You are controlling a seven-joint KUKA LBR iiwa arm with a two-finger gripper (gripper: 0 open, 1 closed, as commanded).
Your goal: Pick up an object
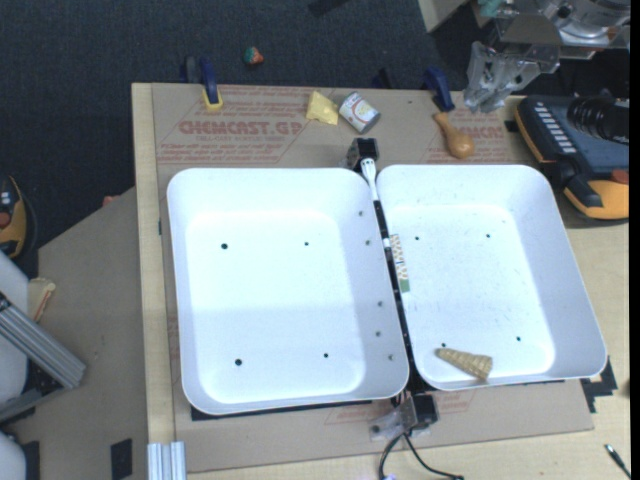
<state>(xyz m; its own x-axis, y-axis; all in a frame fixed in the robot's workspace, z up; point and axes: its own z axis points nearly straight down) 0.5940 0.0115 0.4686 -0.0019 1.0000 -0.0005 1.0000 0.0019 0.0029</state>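
One pickable thing is lying inside the bins: a small tan ridged cone point(465, 361), resting on the floor of the right-hand shallow white bin point(560, 268) near its 6 o'clock wall. Its long axis is running roughly from 10 o'clock to 4 o'clock, narrow tip pointing toward the seam between the bins. The grey two-finger gripper point(487, 96) is hanging well apart from it, past the bin's 12 o'clock rim over the brown board, so the cone is lying toward 6 o'clock from the gripper (nearly straight down the view). Nothing is showing between the fingers; whether they are spread I cannot tell.
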